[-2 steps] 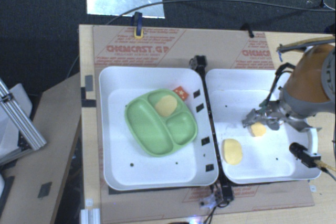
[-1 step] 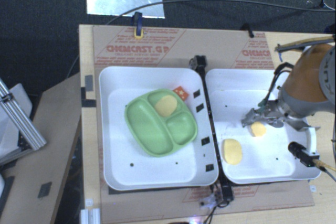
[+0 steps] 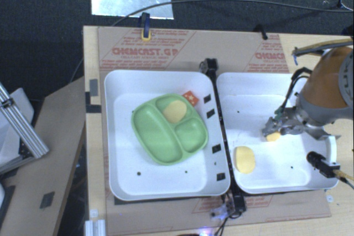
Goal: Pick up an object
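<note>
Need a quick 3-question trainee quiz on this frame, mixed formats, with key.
1. True or false: the green divided plate lies in the left bin.
2. The pale yellow piece in the right bin lies: A) on the plate, B) on the bin floor near its front left corner, C) outside both bins.
3. Fill in: a small red item sits at the plate's far ____.

Key: 1 true; 2 B; 3 rim. The hand is low in the right bin beside a small yellow bit; whether it grips that cannot be told.
</note>
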`<state>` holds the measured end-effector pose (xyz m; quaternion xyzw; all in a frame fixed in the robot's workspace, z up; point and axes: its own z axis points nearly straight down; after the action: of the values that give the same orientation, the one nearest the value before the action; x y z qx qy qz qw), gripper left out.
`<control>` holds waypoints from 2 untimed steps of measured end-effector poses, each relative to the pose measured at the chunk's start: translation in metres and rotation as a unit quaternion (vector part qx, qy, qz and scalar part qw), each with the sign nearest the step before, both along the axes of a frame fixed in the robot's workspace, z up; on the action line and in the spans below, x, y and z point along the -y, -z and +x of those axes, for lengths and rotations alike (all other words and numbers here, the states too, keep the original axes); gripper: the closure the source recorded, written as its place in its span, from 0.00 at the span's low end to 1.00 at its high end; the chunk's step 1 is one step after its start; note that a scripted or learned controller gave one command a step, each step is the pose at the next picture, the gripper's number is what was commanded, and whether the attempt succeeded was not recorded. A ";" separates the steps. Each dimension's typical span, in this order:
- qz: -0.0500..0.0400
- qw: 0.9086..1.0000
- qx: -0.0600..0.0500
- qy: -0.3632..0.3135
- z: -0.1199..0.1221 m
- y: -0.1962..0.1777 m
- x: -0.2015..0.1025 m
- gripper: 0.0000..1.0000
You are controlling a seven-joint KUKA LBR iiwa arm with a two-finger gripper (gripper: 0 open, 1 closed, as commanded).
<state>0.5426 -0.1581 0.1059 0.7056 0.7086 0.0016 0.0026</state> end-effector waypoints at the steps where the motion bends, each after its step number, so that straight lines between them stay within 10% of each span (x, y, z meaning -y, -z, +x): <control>1: 0.000 1.000 0.000 0.002 -0.002 -0.046 0.008 1.00; 2: 0.000 1.000 0.000 0.000 -0.001 -0.090 0.011 1.00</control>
<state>0.5412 -0.1690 0.1963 0.7057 0.7085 0.0016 0.0031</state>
